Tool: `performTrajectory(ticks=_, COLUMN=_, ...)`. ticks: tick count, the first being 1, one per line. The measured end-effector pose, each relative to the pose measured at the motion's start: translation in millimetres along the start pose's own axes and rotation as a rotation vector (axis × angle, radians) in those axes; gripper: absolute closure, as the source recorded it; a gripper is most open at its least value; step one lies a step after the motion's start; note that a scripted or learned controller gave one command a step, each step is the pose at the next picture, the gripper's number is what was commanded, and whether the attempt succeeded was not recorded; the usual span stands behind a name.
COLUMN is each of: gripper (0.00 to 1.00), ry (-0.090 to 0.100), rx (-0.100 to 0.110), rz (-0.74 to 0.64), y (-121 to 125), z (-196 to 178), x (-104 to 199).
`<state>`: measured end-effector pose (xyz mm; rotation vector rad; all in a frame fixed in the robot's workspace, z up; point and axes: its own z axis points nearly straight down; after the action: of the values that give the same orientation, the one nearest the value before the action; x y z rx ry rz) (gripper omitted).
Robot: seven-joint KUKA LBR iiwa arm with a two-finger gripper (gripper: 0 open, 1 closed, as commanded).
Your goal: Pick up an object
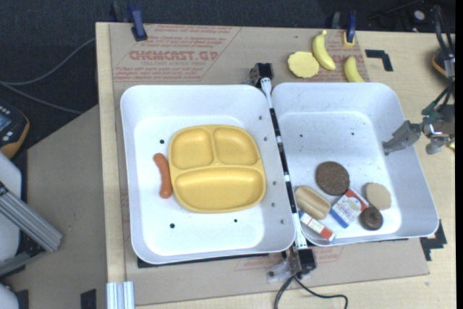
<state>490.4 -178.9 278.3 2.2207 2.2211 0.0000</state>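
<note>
Plastic, glossy yellow divided plate (215,168) fills the left bin (137,155); beside its left rim lies a smooth orange sausage (163,175). Gripper (414,134) hovers far right, its opening unreadable.

A cluster of toy foods lies at the right bin's (391,105) five o'clock corner. A round brown cookie (333,177) lies flat at the top; a hot dog bun (312,200) lies at its seven o'clock, a small carton (346,210) at five, a pale tan bread roll (377,195) at four, with a chocolate doughnut (372,218) just below the roll.
</note>
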Motion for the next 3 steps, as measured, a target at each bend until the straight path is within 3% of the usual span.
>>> performTrajectory(ticks=1, gripper=0.00, ry=0.004, rx=0.004, rz=-0.007, y=59, z=83, x=71)
performTrajectory(ticks=2, gripper=0.00, ry=0.003, rx=0.010, rz=0.001, y=58, z=188, x=63)
performTrajectory(ticks=3, gripper=0.00, ry=0.003, rx=0.006, rz=0.002, y=29, z=195, x=65)
